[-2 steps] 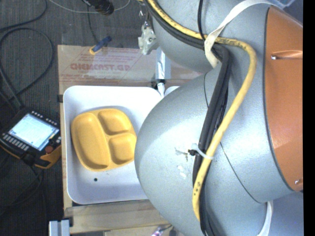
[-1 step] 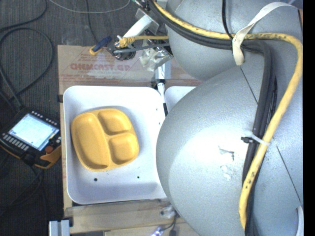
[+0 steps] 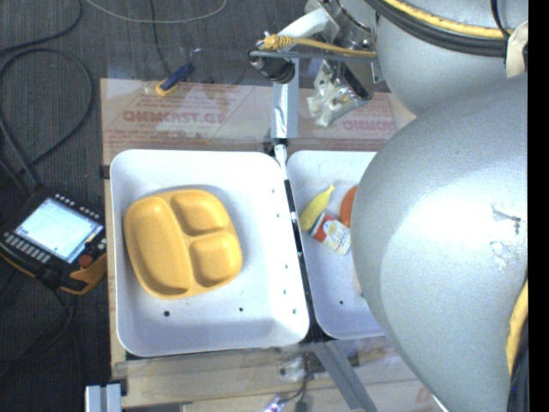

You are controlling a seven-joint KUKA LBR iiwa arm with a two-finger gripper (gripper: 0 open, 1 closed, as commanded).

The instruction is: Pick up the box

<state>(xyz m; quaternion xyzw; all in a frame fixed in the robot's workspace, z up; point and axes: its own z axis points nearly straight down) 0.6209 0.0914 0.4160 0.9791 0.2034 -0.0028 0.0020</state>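
Camera view, near to far: one huge grey arm (image 3: 446,247) covering much of right bin (image 3: 330,303); two white bins side by side; one yellow divided plate (image 3: 183,240) in left bin (image 3: 137,166); one small box (image 3: 333,234), white with red, beside one banana (image 3: 315,206) in right bin. Gripper (image 3: 330,101) raised beyond bins, touching nothing, fingers' spread unclear.

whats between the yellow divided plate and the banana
In the camera view, a bare strip of the left bin floor, then the adjoining rims of the two bins, separate the yellow divided plate from the banana in the right bin.
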